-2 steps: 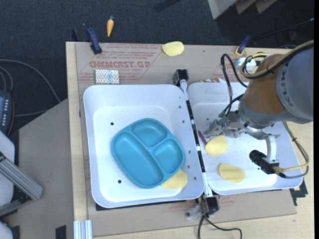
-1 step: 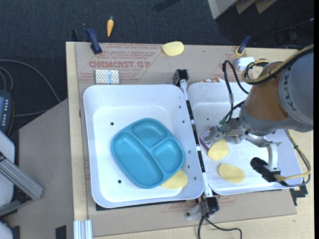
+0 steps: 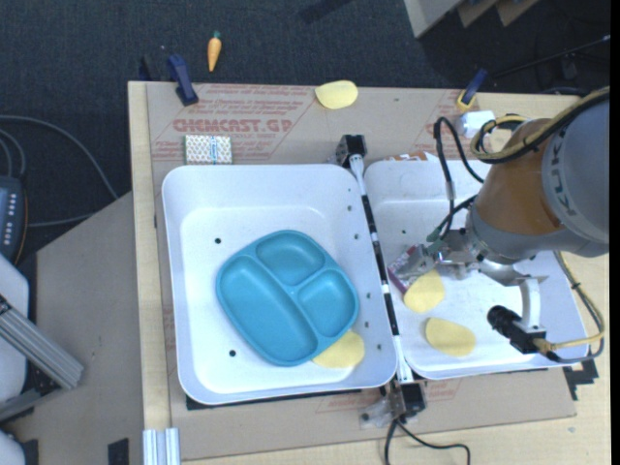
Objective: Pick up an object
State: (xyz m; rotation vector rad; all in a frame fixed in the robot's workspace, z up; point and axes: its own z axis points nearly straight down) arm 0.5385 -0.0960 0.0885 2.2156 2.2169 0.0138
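My gripper is low in the right bin, close to that bin's left wall. A yellow lemon-like piece lies just below and beside it, touching or nearly touching. A second yellow piece rests a little nearer the front of the same bin. In the left bin sits a blue divided plate, with a third yellow piece tucked against its lower right edge. The grey arm with its orange band covers the right bin's upper right part.
On the bench behind the bins lie a yellow piece, a small patterned box and a blue clamp. A toy carrot lies on the dark floor beyond. Black clips sit where the bins meet.
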